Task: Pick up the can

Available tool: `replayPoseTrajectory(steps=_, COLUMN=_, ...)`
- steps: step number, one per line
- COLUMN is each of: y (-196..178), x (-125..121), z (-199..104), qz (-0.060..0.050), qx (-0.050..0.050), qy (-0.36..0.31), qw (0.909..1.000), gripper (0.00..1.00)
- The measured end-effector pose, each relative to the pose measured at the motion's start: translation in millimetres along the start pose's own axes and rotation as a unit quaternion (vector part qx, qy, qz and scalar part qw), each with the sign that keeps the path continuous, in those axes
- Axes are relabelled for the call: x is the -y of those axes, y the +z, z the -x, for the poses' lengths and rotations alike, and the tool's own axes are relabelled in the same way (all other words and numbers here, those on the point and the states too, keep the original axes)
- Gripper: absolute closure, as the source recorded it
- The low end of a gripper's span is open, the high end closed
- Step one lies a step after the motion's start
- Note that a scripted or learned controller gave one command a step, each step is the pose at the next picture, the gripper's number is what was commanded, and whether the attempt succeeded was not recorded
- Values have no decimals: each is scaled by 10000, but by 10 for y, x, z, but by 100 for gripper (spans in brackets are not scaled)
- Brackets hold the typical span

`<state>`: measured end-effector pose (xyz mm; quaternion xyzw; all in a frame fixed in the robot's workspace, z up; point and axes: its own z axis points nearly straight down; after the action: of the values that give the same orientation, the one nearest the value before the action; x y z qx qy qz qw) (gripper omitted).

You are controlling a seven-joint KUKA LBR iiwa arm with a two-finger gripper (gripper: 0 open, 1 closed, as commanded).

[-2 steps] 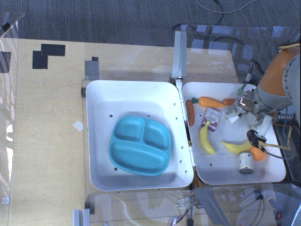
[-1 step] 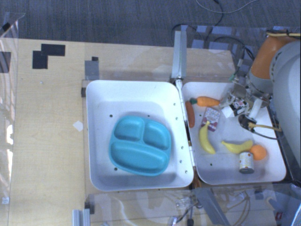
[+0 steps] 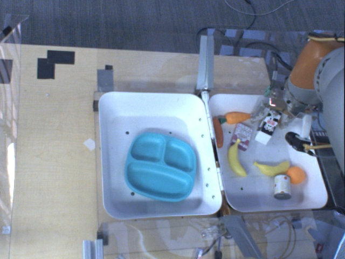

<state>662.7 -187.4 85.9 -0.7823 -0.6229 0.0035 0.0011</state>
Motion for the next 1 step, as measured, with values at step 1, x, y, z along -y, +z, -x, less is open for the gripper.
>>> replayPoseTrajectory(steps=1, y=-134, x=-22, z=-30, qz=31, qx=-9, qy=-33, qw=10000, gripper=100)
